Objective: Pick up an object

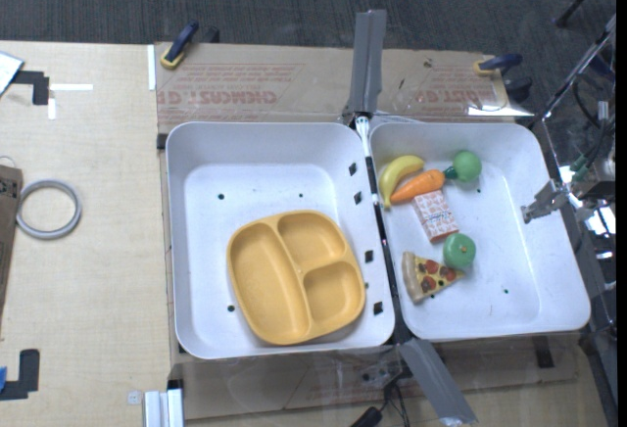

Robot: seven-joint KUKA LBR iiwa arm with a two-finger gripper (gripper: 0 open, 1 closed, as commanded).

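The right bin (509, 259) holds several small toys, gathered in its left half. A yellow banana (401, 173) lies against an orange carrot (421, 184), and a green ball (466, 166) touches the carrot's leafy end. Below them lies a small red-and-white packet (436, 215). A second green ball (458, 250) sits just under the packet. A pizza slice (427, 276) lies next to that ball, near the bin's front left corner. In the left bin (196, 219) lies a yellow divided plate (297, 275).
A grey tape roll (46, 209) lies on the bench at far left. Blue clamps (179, 45) (500, 64) pin the cardboard behind the bins. A grey post (368, 63) rises between the bins at the back. Metal hardware (549, 203) juts over the right bin's right rim.
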